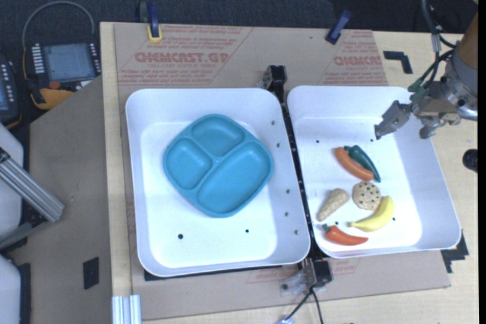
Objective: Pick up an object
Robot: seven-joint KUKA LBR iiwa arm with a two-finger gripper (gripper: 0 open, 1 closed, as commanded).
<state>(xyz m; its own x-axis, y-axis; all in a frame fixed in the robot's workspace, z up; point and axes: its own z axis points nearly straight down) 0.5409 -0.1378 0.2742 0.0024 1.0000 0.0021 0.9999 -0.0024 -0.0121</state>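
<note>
Below and left of the gripper (408,122), fingers spread and holding nothing, sits a carrot (351,162) beside a banana (377,216).

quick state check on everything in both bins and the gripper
gripper: open, above the right bin, holding nothing
blue plate: flat in the left bin, compartments bare
carrot: lying beside a green piece
cookie: flat
banana: lying by the cookie
red pepper: lying near the front wall

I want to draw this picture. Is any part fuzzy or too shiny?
In the camera view, the blue plate and banana look fairly sharp; the pincer at the right looks a bit soft; the white bins are bright, with faint shadows under the toys.
</note>
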